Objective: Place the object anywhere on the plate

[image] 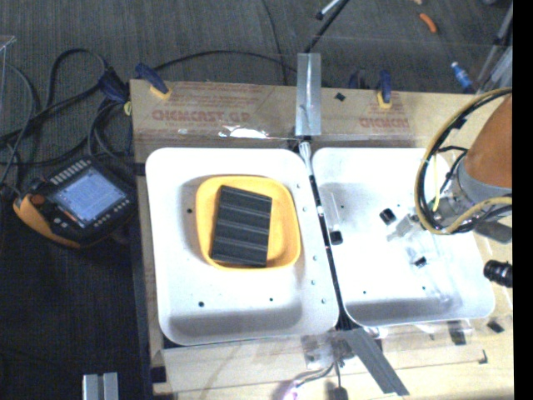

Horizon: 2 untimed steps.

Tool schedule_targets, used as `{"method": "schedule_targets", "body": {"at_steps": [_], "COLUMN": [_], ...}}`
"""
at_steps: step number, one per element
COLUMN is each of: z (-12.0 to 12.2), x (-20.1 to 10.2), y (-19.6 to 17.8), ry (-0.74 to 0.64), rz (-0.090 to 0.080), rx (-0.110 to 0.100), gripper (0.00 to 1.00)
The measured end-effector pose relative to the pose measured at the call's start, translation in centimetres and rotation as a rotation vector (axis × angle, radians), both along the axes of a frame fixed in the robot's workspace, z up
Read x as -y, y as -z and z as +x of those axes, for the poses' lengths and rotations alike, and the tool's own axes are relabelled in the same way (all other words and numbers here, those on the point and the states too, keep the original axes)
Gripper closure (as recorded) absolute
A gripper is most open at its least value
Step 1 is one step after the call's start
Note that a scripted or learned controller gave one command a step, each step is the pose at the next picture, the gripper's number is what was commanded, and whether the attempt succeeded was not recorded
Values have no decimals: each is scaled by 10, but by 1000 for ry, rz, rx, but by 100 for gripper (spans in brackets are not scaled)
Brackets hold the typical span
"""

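Note:
A dark grey ribbed block point(242, 225) lies flat on the yellow plate point(286, 232), which sits in the left white bin point(175, 307). The block covers most of the plate's middle and leans a little off square. My gripper point(404, 238) hangs over the right white bin point(366, 298), well to the right of the plate. Its two fingertips point(387, 216) stand apart, so it is open, and nothing shows between them. The grey wrist with the orange band point(495, 144) comes in from the right edge.
A metal strip point(309, 107) and the bins' raised rims point(321, 223) separate the two bins. A cardboard wall point(216, 111) with clamps runs along the back. A teach pendant point(79, 202) and cables lie on the floor at left. Yellow and black cables point(433, 182) loop beside the wrist.

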State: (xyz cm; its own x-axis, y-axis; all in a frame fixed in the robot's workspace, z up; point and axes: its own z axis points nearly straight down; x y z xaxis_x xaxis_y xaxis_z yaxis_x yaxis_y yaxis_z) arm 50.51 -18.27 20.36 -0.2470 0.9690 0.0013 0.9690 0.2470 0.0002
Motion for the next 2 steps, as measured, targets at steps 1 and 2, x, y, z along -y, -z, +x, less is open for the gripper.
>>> {"method": "schedule_targets", "body": {"at_steps": [1,2], "z": [0,77], "x": [0,12], "y": [0,-2], "ry": [0,-35], "rz": [0,-2], "rx": [0,0], "gripper": [0,0]}}
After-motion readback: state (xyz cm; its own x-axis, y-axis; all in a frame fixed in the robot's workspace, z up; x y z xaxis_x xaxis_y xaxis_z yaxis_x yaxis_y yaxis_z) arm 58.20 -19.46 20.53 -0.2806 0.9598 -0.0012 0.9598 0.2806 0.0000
